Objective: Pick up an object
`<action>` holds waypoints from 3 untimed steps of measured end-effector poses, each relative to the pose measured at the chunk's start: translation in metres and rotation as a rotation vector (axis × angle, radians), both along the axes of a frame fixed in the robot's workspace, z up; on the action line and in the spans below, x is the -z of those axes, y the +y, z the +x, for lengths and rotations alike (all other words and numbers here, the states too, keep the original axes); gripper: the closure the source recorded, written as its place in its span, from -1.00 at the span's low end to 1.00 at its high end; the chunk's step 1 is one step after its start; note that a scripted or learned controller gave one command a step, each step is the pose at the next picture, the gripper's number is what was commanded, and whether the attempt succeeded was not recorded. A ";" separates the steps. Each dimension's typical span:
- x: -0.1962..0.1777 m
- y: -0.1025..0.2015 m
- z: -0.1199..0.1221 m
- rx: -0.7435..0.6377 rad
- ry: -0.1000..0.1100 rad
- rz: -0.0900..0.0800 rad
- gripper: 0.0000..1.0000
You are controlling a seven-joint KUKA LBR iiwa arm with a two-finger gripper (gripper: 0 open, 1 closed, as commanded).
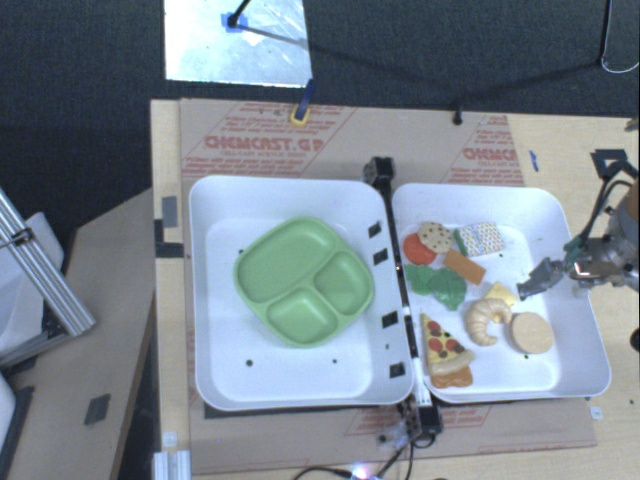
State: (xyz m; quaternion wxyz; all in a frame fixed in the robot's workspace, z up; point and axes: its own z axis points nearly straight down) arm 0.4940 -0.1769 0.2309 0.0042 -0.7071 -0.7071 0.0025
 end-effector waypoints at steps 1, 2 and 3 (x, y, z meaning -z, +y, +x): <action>-0.005 0.000 0.003 -0.003 -0.011 -0.003 -1.00; 0.053 -0.005 0.009 -0.001 -0.007 -0.002 -1.00; 0.115 -0.003 0.014 -0.001 -0.006 -0.001 -1.00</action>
